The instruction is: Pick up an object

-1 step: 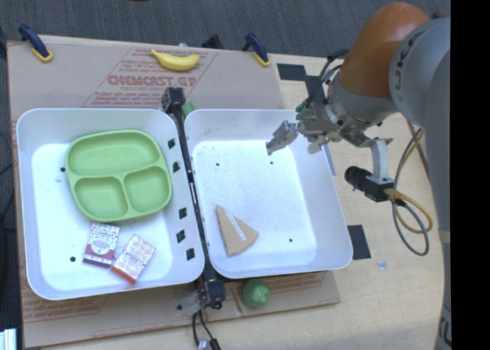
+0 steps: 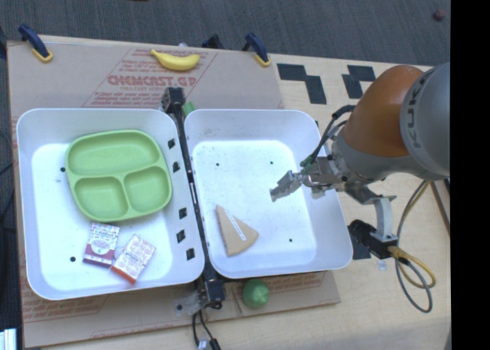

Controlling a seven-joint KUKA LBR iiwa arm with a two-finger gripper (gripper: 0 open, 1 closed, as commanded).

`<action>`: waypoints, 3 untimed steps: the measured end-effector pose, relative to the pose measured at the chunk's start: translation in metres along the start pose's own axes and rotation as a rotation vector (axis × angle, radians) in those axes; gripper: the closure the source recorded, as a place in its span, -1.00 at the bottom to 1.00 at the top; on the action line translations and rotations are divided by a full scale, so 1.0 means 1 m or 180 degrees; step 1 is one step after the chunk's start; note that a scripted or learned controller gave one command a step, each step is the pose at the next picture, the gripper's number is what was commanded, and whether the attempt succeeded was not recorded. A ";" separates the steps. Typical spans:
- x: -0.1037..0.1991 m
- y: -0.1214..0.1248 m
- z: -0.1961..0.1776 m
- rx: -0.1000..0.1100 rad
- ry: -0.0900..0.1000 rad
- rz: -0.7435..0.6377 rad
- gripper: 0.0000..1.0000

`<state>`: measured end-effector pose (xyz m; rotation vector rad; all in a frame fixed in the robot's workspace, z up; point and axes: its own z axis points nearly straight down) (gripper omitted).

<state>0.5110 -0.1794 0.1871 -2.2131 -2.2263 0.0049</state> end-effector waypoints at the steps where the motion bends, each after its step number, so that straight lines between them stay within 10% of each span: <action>1: -0.025 0.104 0.058 -0.0002 0.0006 0.0000 -1.00; 3: -0.031 0.113 0.082 -0.0004 0.0006 0.0004 -1.00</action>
